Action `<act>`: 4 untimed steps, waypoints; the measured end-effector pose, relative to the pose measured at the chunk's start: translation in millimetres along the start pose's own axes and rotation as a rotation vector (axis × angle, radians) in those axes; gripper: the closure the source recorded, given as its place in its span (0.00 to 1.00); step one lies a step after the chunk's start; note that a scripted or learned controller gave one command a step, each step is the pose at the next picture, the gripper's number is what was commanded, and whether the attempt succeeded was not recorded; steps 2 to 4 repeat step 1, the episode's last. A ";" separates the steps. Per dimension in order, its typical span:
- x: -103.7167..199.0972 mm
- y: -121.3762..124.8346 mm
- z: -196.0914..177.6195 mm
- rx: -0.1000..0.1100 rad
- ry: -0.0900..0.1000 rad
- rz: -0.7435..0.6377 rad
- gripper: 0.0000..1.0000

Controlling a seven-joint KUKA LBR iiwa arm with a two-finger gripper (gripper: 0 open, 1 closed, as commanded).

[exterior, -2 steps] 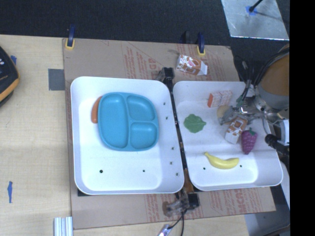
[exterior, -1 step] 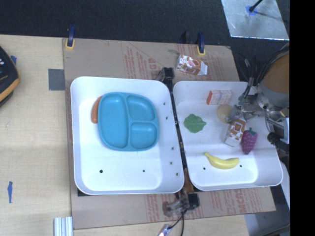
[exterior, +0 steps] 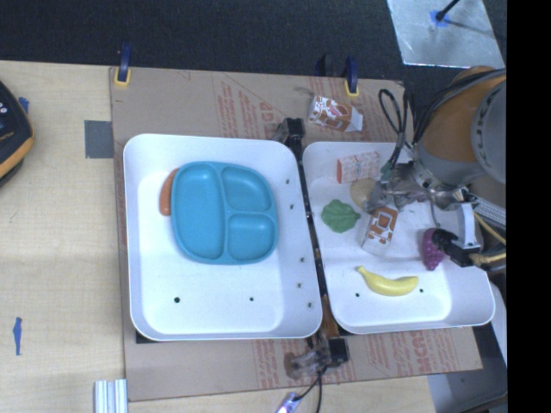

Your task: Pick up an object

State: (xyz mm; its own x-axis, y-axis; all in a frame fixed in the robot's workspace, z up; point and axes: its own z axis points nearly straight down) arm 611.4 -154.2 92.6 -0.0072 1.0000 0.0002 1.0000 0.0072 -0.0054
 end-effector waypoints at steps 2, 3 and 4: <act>69.3 10.8 -104.0 -0.005 0.001 0.002 1.00; 69.3 10.8 -104.0 -0.005 0.001 0.002 1.00; 69.3 10.8 -104.0 -0.005 0.001 0.002 1.00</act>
